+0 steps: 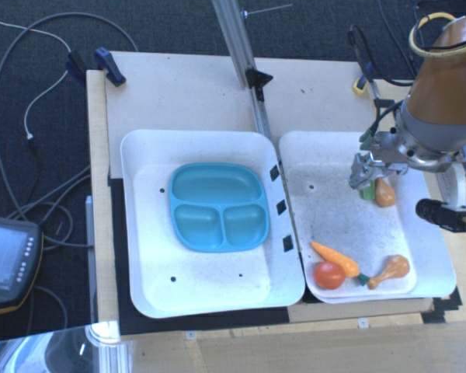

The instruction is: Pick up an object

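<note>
A: Start at the near edge. What do you see in the right bin?

B: At its six o'clock you have a tomato, touching the carrot that runs up toward ten o'clock from it. Just at three o'clock of those lies a tan drumstick, thin end pointing at the carrot's green tip.

A: And the left bin?

B: You'll find a blue tray with three compartments sitting near its centre, flat, well apart from the right bin's items.

A: Farther back, where is the gripper?

B: Look at the right bin's one o'clock. The gripper hangs over the bin floor there, below the arm, which comes in from three o'clock. Whether its fingers are spread or pressed together, you can't tell; the metal parts overlap from this angle.

A: Anything by it?

B: A small tan-orange piece with a green bit beside it sits just at the gripper's five o'clock, touching or nearly so. You can't tell if it is pinched.

A: Beyond that?

B: At twelve o'clock, a metal pole rises from the bench, and a blue clamp sits at the bench's ten o'clock corner.
</note>
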